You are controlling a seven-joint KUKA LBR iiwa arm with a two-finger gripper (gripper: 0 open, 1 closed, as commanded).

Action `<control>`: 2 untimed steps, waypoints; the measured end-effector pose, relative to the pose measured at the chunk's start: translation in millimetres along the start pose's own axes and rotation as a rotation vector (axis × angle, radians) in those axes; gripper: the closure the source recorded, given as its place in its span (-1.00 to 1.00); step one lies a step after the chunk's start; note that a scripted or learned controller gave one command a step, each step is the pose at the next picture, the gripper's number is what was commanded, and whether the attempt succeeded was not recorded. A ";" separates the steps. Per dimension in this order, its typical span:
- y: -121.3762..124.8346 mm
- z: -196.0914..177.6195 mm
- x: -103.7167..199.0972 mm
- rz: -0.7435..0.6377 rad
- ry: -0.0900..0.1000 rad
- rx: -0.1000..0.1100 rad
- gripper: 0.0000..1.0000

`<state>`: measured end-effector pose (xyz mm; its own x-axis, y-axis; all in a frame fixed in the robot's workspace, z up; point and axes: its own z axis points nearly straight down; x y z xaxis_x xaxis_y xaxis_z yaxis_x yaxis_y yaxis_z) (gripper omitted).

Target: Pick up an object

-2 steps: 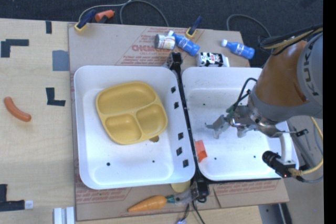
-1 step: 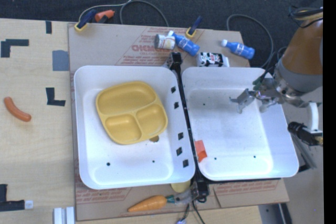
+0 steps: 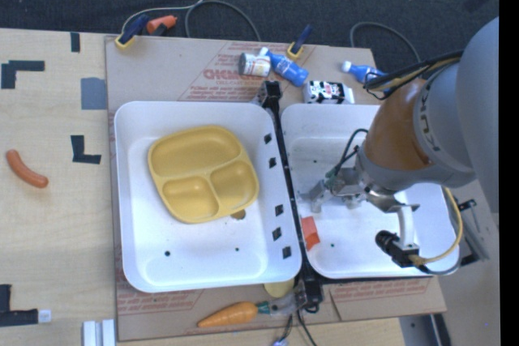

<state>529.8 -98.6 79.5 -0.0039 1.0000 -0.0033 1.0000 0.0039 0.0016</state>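
The grey arm [image 3: 462, 105] is reaching in from the right, its orange band [image 3: 393, 130] sitting just above the wrist. The gripper [image 3: 315, 198] is pointing down and to the left, hanging low at the arm's tip.

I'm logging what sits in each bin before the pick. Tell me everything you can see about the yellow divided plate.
The yellow divided plate lies flat, right way up, in the left bin, toward its upper middle. It looks like matte moulded plastic, rounded at the corners, with three compartments: one large section across the upper part and two smaller ones below. Raised ridges separate them. It sits turned at a slight angle to the bin's walls. A small dark item peeks out at its lower right edge; what it is cannot be told. The claw is away from it, over the other bin.
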 end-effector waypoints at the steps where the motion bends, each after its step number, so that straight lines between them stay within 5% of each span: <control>1: 50.6 -101.3 -55.3 0.005 -0.003 -0.011 -1.00; 2: 37.0 -2.4 3.4 0.001 -0.001 -0.001 -1.00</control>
<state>566.8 -95.1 81.9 -0.0031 1.0000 -0.0042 1.0000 0.0031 0.0026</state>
